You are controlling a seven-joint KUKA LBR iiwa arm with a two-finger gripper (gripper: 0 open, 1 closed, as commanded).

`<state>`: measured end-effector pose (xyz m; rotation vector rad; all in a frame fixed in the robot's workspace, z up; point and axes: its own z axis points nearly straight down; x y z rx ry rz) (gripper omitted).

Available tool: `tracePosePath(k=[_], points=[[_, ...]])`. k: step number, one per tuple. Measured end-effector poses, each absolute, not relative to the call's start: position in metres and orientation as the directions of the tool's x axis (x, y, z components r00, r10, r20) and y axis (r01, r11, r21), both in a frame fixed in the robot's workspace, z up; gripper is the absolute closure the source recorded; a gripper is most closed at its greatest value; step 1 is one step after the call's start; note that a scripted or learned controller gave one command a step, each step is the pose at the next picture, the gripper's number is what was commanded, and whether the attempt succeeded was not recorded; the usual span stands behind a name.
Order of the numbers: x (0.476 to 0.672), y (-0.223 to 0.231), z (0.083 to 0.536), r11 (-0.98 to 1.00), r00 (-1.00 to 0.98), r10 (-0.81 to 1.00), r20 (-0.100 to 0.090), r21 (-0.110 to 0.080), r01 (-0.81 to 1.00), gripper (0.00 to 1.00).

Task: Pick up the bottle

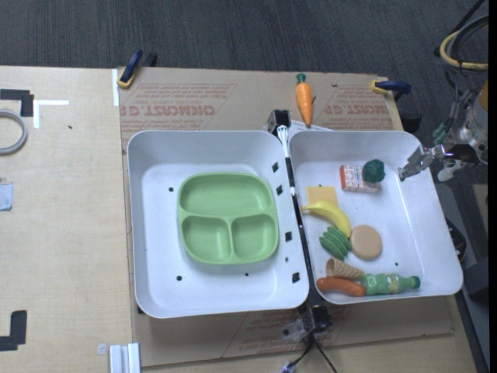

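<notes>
Up at the 3 o'clock edge of the right white plastic bin (435, 208), the silver end effector (419, 164) hangs over the rim, and I cannot tell how it is set. Nothing is seen in it. A green plastic bottle (390, 284) lies on its side at the bin's 6 o'clock edge (touching an orange toy sausage (340, 287)), well apart from the end effector.

Two bins side by side on the desk (62, 231). In the left bin (147, 286), a divided tray (229, 217). In the right bin (435, 231), bottle (390, 284) along the near wall, hot dog (340, 287) just left of it, banana (328, 213) behind. Gripper (425, 162) over the right rim.
</notes>
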<state>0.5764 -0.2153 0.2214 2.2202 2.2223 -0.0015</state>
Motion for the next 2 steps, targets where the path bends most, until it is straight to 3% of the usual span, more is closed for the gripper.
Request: tracePosePath(k=[1,2], points=[[0.577,-0.216,0.231,0.004,-0.004,1.000,-0.003,0.001,1.000,1.00],[0.512,-0.223,0.299,0.084,-0.084,0.996,-0.001,0.000,0.996,1.00]])
